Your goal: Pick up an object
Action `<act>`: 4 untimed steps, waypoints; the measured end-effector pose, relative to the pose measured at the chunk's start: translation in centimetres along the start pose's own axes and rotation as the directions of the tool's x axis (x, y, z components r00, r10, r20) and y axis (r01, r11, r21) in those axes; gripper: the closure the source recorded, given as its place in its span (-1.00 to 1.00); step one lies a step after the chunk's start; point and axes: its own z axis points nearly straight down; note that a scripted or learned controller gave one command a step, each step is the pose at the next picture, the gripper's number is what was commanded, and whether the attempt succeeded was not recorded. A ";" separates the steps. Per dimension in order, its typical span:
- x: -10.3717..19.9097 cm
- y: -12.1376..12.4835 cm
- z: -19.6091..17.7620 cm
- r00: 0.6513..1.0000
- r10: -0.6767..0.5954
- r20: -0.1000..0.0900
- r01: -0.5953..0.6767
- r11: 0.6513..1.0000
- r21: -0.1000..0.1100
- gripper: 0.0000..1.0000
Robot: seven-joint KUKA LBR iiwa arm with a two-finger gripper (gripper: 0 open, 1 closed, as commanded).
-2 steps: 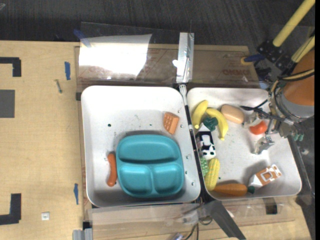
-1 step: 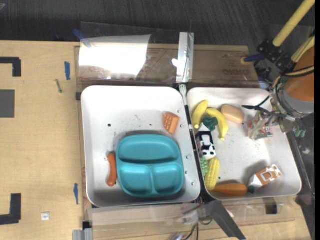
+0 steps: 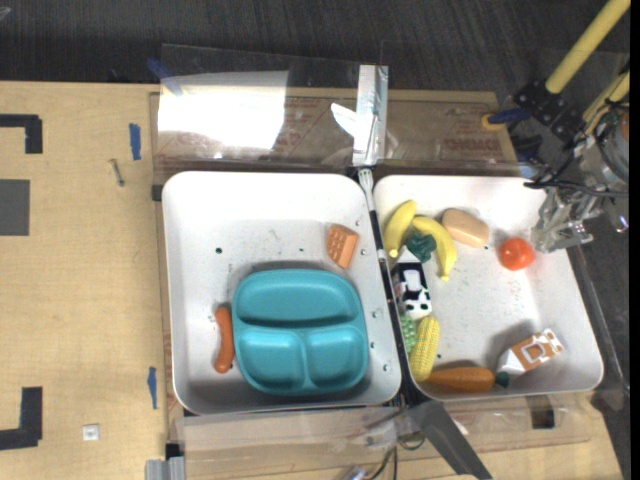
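Nearest, along the right bin's (image 3: 585, 313) front wall, lie a carrot (image 3: 462, 377) and a small carton (image 3: 533, 351), with a corn cob (image 3: 425, 343) by the divider. Behind them sit a cow toy (image 3: 411, 286), bananas (image 3: 418, 232), a bun (image 3: 465, 227) and a tomato (image 3: 516, 254). In the left bin (image 3: 190, 268) a teal tray (image 3: 298, 330) has a sausage (image 3: 224, 338) just beside it, an orange wedge (image 3: 341, 244) behind. Both bins rest on a wooden bench (image 3: 75, 268). At the right bin's far right edge hangs the pincer (image 3: 562, 230), near the tomato but apart; whether its grip is open, I cannot tell.
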 end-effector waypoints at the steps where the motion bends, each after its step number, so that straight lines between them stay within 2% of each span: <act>1: -3.8 -0.6 2.8 0.995 0.104 -0.007 -0.104 0.995 -0.004 1.00; 2: -6.4 -1.2 1.7 0.986 -0.164 -0.002 0.164 0.986 -0.004 1.00; 3: -7.5 -1.4 1.6 0.861 -0.508 0.000 0.508 0.861 -0.006 1.00; 4: -7.4 -1.4 1.2 0.653 -0.757 0.002 0.757 0.653 -0.006 1.00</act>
